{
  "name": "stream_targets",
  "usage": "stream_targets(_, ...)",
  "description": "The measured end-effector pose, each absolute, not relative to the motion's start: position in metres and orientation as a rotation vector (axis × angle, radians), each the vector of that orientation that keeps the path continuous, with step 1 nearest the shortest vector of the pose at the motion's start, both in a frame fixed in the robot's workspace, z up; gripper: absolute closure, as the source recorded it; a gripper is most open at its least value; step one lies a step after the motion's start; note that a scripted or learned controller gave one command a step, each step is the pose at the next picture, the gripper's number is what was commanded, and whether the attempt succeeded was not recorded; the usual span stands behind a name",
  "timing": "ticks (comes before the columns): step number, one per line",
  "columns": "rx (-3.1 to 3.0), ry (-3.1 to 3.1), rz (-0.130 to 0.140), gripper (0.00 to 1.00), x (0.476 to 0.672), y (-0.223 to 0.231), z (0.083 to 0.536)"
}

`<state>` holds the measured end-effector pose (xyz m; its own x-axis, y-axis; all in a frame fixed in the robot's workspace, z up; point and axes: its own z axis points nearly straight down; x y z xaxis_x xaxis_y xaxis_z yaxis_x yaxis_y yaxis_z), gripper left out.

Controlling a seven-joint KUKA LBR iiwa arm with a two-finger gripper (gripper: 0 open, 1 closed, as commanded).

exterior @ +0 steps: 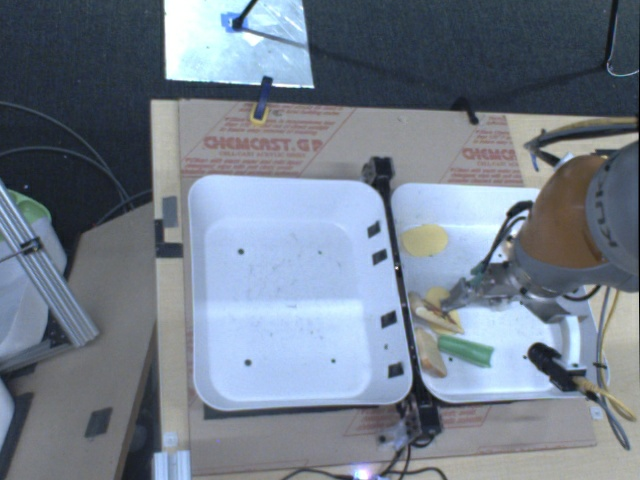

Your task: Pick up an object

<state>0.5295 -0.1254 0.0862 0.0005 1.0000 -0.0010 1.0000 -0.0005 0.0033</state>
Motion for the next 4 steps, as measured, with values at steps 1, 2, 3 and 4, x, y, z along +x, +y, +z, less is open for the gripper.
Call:
stream_targets(1, 2.202, 2.234, 0.017, 0.00, 0.520, -0.025, 0.190)
stream_targets(2, 2.229, 2.207, 0.004, 0.00, 0.504, -0.146, 0.083)
stream_targets(3, 2.208, 2.222, 0.007, 0.00, 0.558, -0.115, 0.088)
stream_targets(4, 2.208, 2.217, 0.018, 1.00, 0.559, -0.115, 0.101)
